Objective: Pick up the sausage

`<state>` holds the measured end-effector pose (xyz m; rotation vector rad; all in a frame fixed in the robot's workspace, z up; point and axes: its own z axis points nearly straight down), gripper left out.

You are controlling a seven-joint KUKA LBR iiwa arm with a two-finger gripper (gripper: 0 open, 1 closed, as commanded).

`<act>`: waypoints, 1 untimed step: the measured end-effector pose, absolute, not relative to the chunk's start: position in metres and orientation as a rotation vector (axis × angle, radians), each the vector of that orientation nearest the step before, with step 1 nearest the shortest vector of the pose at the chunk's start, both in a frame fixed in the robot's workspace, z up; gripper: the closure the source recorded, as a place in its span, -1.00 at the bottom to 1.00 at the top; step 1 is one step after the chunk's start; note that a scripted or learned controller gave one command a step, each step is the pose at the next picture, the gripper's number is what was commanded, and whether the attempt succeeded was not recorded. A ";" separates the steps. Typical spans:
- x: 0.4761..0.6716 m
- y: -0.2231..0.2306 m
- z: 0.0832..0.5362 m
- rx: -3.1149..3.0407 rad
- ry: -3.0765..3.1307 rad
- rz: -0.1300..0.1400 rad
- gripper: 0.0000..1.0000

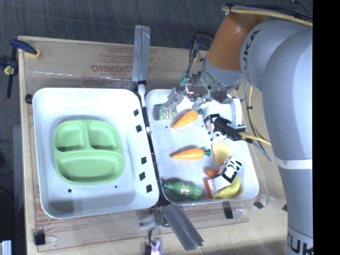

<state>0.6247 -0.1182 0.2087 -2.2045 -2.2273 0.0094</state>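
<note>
Toward the upper centre of the frame, we hover our gripper (183,95), fingers spread and holding nothing, over the right bin (159,158), presumably hunting the sausage.

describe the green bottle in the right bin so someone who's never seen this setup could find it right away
Start at the right-hand shallow white bin and go to its near edge. There a green plastic bottle lies on its side in the corner next to the left bin. It is the only green item in this bin, dark and glossy, unlike the two orange carrots above it.

Gripper (186,96) above carrot (185,119), perhaps touching, in right bin (159,158)
</note>
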 end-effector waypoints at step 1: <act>0.657 -0.083 0.204 -2.067 -2.360 0.006 -1.00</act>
